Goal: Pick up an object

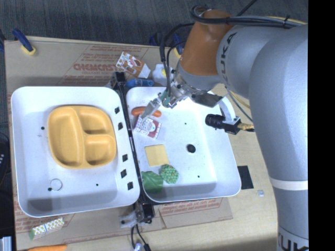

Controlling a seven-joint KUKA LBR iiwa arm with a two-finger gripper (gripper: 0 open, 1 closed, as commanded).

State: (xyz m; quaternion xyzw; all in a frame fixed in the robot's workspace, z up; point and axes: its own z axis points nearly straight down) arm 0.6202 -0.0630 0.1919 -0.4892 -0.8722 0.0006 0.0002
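Claw (153, 109) low over red-white packet (147, 125), grip state unclear, orange carrot (137, 111) beside, yellow square (156, 155) nearby.

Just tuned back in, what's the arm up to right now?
The grey KUKA arm reaches in from the right over the right bin, its gripper low near the bin's upper left, right by a small red-and-white packet and an orange piece. A yellow square and green pieces lie nearer the front. The left bin holds a yellow divided tray. Nothing looks lifted yet.
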